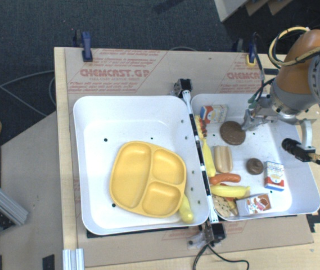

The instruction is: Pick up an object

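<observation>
gripper (pixel 248 118): low in the right bin (pixel 294 198), can't tell its state
target: probably brown patty (pixel 233 133), at its 8 o'clock
risk: flat disc, fingers may slide off

A wooden bench (pixel 148 72) printed with red lettering carries two shallow white bins side by side. The right bin (pixel 303 193) lies under the gripper (pixel 248 120), its floor spreading out toward the viewer from the jaws. The left bin (pixel 92 122) sits well off to the far side of the jaws, its edge touching the right bin's. Blue clamps (pixel 85 43) grip the bench's far edge.
</observation>
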